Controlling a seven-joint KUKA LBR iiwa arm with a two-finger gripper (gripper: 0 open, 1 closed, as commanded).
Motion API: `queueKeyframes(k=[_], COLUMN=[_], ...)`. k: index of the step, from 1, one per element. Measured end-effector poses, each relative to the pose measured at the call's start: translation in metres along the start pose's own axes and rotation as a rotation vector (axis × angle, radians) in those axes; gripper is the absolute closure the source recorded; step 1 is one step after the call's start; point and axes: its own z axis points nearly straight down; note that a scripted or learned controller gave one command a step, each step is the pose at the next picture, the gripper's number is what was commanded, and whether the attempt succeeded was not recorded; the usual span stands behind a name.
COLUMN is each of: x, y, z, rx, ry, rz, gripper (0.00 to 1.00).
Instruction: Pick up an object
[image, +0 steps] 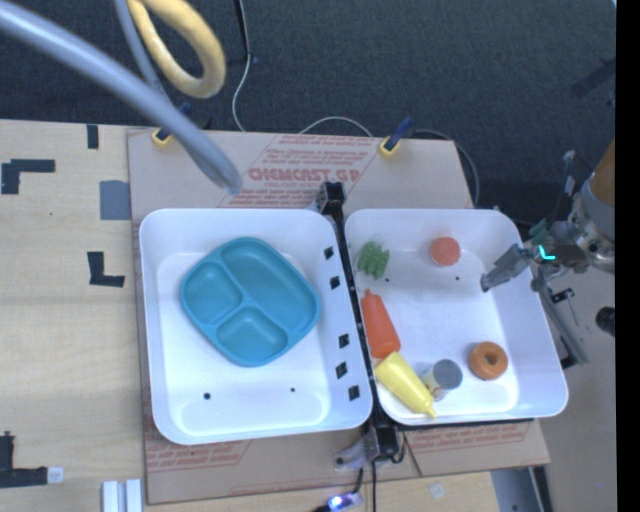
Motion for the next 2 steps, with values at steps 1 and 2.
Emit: queueKeyframes(k=[1, 2], x=[0.0, 0.011], y=[0.0, 0.001], z=[-0.001, 0.051], rx=[-0.001, 0.003], ry=[0.0, 0.001], rz=[0.0, -0.001], gripper=[0.0, 0.0])
